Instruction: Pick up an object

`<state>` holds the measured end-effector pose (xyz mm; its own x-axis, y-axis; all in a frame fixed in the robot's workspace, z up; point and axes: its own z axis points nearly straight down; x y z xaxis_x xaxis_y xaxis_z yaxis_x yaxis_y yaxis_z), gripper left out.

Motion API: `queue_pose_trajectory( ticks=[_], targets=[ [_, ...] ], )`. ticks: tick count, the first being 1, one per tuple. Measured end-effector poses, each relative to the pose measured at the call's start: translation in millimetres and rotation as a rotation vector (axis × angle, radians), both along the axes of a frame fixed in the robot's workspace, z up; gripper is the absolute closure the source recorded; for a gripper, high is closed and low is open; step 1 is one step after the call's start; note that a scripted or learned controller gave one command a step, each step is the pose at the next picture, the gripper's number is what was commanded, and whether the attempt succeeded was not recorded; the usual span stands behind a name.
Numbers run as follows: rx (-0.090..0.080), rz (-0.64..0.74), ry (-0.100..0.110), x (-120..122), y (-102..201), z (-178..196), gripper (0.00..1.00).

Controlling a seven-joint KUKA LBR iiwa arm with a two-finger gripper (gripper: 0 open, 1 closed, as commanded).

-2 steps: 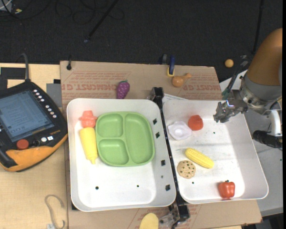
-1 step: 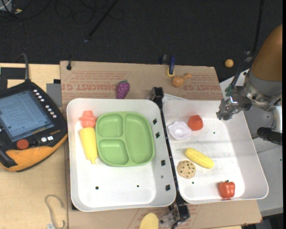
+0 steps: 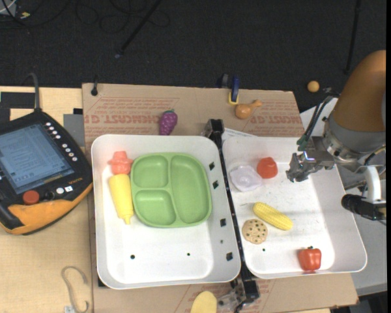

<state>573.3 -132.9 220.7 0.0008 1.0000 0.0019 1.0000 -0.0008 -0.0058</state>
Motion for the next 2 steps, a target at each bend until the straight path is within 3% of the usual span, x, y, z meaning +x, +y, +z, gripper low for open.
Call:
queue_pose_trajectory(
  ticks=[1, 2],
  targets=[
    [0.001, 0.002, -0.002, -30.5, 39.8, 13.7, 1.0],
    [0.0, 0.001, 0.0, -45.8, 64.1, -4.3, 1.0]
  ],
)
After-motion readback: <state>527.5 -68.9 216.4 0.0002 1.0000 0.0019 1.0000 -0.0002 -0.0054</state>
